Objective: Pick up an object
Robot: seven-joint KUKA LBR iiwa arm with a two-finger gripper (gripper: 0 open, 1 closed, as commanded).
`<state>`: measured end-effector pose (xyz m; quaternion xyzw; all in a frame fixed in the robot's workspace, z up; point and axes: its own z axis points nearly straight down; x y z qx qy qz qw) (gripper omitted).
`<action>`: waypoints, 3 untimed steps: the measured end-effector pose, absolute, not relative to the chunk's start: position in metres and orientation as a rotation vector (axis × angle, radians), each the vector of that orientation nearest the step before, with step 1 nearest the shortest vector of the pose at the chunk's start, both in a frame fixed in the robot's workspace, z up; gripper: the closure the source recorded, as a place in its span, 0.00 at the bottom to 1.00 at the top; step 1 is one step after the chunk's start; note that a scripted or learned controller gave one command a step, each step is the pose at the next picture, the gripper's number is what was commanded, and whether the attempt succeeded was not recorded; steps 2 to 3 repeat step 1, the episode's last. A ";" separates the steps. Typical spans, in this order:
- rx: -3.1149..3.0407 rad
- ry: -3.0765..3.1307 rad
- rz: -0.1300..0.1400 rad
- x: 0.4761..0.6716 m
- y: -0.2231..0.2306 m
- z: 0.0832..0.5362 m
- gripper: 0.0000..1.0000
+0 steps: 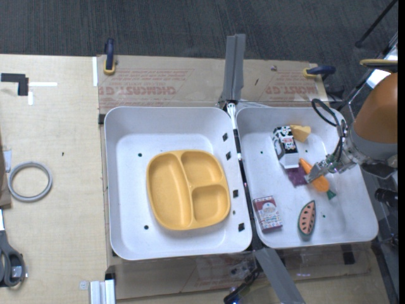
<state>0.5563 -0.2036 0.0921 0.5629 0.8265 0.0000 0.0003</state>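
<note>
two bins, a yellow plate, and a cluster of toys by the hand

camera view: the left bin (120, 189) holds one thing, a yellow plate (188, 189) with three compartments, lying flat near the middle; nothing lies in any compartment. the right bin (354, 227) holds the small things. near its far side sit a black-and-white cow toy (283, 139) and, just beside it, a yellow cheese wedge (301, 132). a white block (290, 161) lies below the cow, touching a purple piece (296, 177). an orange carrot (318, 181) with a green tip lies at the right of these. toward the near side, a small red box (267, 213) lies flat, and a watermelon slice (307, 219) lies just right of it, apart from the box.

the arm comes in from the right, and the hand (318, 171) is low over the carrot and purple piece. whether it is released, clenched or grasping something, i cannot tell. on the desk (57, 246) left of the bins lies a grey ring (28, 181).
</note>
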 end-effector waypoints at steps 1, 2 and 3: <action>2.010 2.414 -0.002 0.559 -0.149 0.218 1.00; 2.010 2.414 -0.002 0.559 -0.149 0.218 1.00; 2.010 2.414 -0.002 0.559 -0.149 0.218 1.00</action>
